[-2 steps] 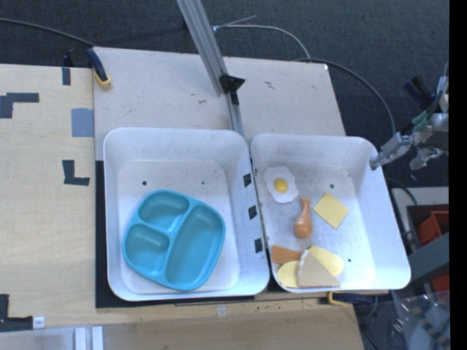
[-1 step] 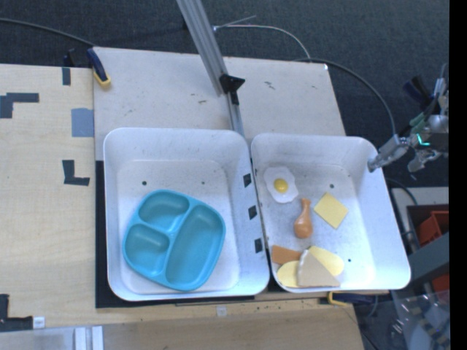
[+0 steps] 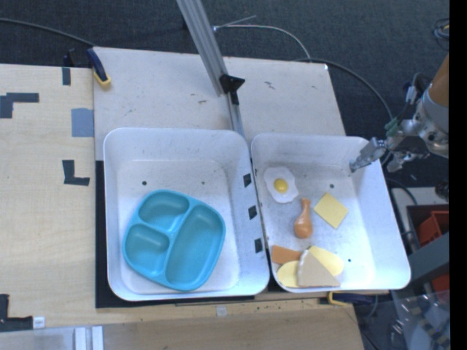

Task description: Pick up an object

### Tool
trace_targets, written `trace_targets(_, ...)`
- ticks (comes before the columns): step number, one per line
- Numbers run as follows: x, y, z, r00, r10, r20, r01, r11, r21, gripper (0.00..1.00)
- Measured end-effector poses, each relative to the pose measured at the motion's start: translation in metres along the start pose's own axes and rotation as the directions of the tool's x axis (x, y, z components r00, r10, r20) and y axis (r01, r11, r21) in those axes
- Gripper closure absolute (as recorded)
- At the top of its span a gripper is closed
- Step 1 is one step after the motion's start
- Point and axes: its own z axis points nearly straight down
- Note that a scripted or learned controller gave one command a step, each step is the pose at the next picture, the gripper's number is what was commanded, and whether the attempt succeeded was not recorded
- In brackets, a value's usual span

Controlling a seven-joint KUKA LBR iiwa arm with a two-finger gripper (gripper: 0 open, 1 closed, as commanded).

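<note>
The right bin (image 3: 368, 250) holds several toy foods. A fried egg (image 3: 280, 185) lies near its back left, with an orange drumstick (image 3: 303, 219) and a yellow cheese square (image 3: 331, 211) in the middle. At the front sit an orange piece (image 3: 284, 254) and a pale wedge on a yellow slice (image 3: 314, 268). My gripper (image 3: 379, 159) hovers over the bin's back right rim, open, with nothing between its fingers. It stands to the right of and behind the cheese square.
The left bin (image 3: 175, 155) holds a blue divided plate (image 3: 174, 239). A metal pole (image 3: 204, 39) slants in from the top to the gap between the bins. A blue and yellow tool (image 3: 98, 67) lies at the back left of the bench.
</note>
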Motion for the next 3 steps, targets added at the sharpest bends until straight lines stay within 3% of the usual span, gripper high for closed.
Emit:
trace_targets(1, -0.005, 0.046, 0.000, 1.000, -0.002, 0.002, 0.002, 1.000, -0.009, 0.00)
trace_targets(2, 0.005, 0.072, -0.052, 1.000, -0.003, 0.002, 0.003, 1.000, -0.013, 0.00)
trace_targets(3, -0.005, -0.009, 0.091, 1.000, 0.003, -0.002, -0.003, 1.000, 0.005, 0.00)
